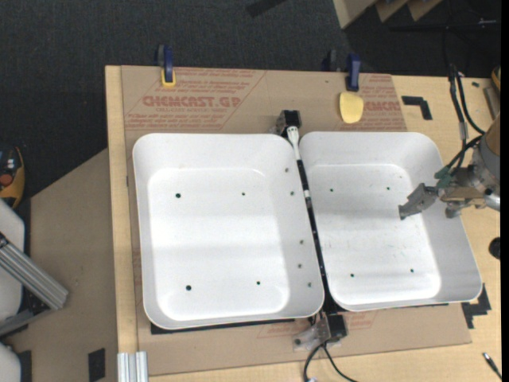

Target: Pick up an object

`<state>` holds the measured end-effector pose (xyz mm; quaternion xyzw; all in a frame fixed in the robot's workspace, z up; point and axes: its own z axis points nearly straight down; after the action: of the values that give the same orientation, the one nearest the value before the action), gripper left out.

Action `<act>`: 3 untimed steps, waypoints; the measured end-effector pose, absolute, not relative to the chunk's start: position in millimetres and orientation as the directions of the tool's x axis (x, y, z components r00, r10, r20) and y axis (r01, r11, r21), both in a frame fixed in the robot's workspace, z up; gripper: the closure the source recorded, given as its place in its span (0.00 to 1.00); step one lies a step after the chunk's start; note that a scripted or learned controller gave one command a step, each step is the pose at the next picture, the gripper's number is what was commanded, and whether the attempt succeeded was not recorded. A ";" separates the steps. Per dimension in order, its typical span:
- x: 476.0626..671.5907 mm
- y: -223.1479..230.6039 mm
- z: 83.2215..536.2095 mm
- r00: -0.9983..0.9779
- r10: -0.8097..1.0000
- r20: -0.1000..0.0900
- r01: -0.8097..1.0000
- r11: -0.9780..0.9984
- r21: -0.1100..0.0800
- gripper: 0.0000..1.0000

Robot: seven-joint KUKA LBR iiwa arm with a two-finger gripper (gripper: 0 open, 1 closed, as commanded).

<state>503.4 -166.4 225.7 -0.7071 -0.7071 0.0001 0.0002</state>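
The gripper (413,204) reached in from the right edge of the frame and hung over the right part of the right bin (350,146), its dark tip pointing toward the lower left. Whether the jaws were released or clenched could not be told from the view, and nothing showed between them. The bin floor beneath showed only small dark dots and a faint speckling; no object to pick up could be made out in it. The left bin (147,153) sat just beside it, the two rims touching along the middle of the frame, where a thin black and white strip (302,183) ran from a small black fitting (289,121) at the top down to another black fitting (330,327) with cables at the bottom. Both bins rested on a brown board surface (199,94) printed with red lettering. Two blue and yellow clamps (166,64) held its upper edge, and a pale yellow piece (351,107) lay on the board below the right clamp, just above the right bin. Cables (461,102) hung at the upper right, near the arm.
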 end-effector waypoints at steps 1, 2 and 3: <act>504.2 -166.5 236.5 -0.001 1.000 -0.001 1.000 0.001 0.003 1.00; 512.8 -142.7 381.2 -0.005 1.000 -0.004 1.000 0.005 0.016 1.00; 476.9 -121.3 283.5 0.000 1.000 0.003 1.000 0.000 -0.011 1.00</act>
<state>476.9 -121.3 283.5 -0.7072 -0.7070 0.0025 0.0050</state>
